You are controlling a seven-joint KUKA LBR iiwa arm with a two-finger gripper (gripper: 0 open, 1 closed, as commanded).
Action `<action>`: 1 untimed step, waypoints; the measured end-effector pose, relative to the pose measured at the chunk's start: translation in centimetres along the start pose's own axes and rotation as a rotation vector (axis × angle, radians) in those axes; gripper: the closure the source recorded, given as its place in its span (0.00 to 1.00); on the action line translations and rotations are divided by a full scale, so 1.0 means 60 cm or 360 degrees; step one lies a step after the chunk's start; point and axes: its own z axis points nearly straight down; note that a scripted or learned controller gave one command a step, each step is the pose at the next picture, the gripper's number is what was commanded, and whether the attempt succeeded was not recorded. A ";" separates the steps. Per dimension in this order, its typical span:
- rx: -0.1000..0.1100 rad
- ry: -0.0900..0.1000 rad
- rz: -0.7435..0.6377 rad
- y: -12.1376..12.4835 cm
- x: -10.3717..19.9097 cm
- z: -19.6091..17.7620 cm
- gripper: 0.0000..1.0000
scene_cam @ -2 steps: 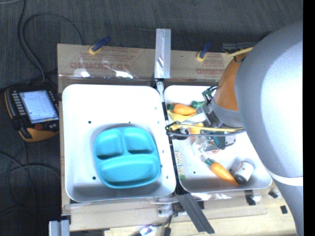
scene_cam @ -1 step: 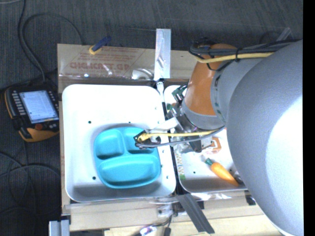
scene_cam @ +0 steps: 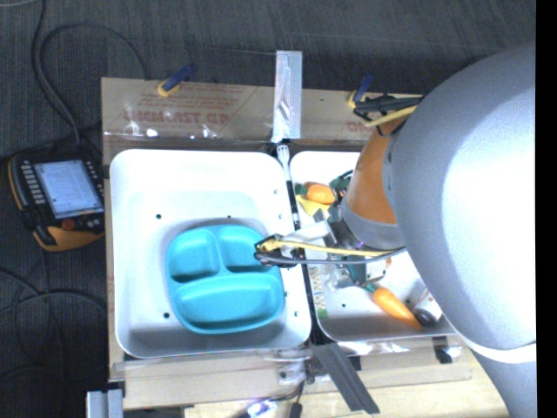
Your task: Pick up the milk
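My gripper [scene_cam: 352,266] hangs low over the middle of the right bin [scene_cam: 348,331], under the orange wrist band [scene_cam: 372,194]. The big grey arm covers much of that bin. A pale, printed packet [scene_cam: 323,287] lies just left of and below the gripper, beside the divider; I cannot tell whether it is the milk. The wrist hides whatever lies directly beneath the gripper.
A blue divided plate [scene_cam: 224,277] lies in the left bin [scene_cam: 139,233]. The right bin holds an orange item [scene_cam: 318,193] at the back and a carrot [scene_cam: 393,305] at the front. A thin yellow and black cable [scene_cam: 287,249] stretches from the wrist across the divider.
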 end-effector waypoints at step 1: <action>0.0000 -0.0009 -0.0005 -0.001 -0.001 -0.013 1.00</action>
